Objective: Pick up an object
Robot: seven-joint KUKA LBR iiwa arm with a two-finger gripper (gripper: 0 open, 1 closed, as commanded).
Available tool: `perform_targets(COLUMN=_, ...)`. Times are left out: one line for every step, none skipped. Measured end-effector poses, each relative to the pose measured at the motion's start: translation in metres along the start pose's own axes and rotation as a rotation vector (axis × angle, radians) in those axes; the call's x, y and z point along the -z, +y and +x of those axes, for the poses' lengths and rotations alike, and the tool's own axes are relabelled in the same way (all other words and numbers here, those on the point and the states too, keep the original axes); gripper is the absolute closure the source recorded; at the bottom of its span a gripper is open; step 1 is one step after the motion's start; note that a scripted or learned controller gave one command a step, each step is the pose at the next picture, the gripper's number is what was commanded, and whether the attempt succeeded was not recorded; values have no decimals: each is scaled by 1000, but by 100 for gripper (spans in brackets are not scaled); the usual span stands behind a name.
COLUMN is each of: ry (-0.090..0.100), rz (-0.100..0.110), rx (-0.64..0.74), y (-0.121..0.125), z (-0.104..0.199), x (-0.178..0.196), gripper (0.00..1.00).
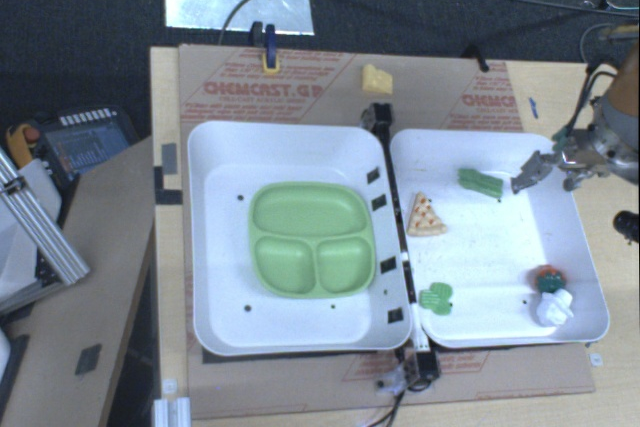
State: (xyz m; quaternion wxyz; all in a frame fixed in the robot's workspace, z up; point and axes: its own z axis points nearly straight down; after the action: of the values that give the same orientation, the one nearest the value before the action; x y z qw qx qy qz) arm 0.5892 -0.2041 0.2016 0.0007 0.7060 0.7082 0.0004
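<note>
1. Nearest the camera, the right bin (575, 235) holds a green leafy piece (436, 297) by its front wall and a white figure with a red and teal top (549, 296) in its front right corner; both lie untouched.
2. Further in, a pizza slice toy (425, 215) lies near the divider, and a green block (481, 182) lies just left of the gripper (528, 175).
3. Nothing sits in the gripper, so I judge the pick not yet made; every step of grasping and lifting remains.
4. The arm reaches in from the right, low over the bin's far right part; I cannot tell its grasp state.
5. The left bin (215, 215) bears a green divided plate (310, 239).
</note>
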Motion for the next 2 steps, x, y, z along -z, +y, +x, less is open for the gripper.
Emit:
perform_targets(ry=1, rz=4, rx=-2, y=-9, z=4, x=-57, gripper=0)
perform_targets(ry=1, rz=3, rx=-2, y=-8, z=7, x=-119, gripper=0)
